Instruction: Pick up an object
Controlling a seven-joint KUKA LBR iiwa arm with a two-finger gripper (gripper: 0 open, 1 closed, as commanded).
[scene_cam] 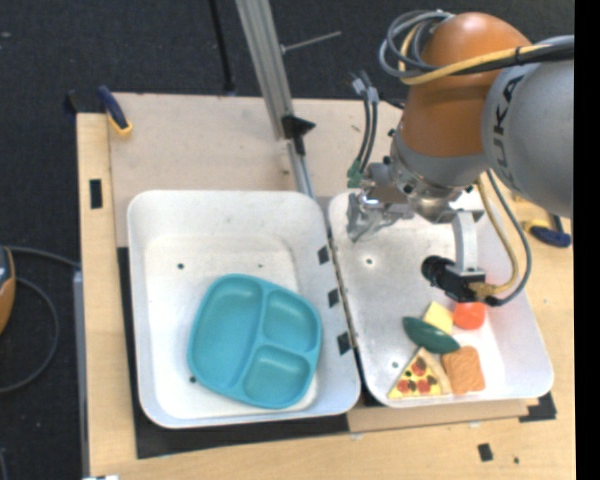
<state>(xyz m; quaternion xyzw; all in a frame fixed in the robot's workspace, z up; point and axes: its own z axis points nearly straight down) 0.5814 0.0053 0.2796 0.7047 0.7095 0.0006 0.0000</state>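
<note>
Two shallow white plastic bins are borne side by side on a pale wooden bench (200, 143). In the left bin (150, 218) a turquoise plastic tray with three compartments (255, 340) is laid flat toward the near edge. In the right bin (380, 298) the graspable objects are gathered at the near right corner: a dark green pepper-shaped toy (430, 335), a pale yellow wedge (438, 315) just behind it, a small orange-red rounded piece (469, 316) beside the wedge, a tan-orange ridged block (464, 370), and a triangular pizza-slice toy with red dots (418, 379) lying against the near edge. These pieces are seen touching or nearly touching one another, so a clean grasp of a single one is judged difficult.

The two-finger gripper (360, 218) of the grey arm is held over the far left corner of the right bin, beside the wall shared with the left bin, well apart from the cluster. Nothing is seen between its fingers; whether the jaws are spread or pressed together cannot be told, since they are small and seen from above. A black cable fitting (450, 276) is hung below the wrist over the bin floor. No object is judged to be picked up yet; a traverse toward the near right corner is judged to be required first.
</note>
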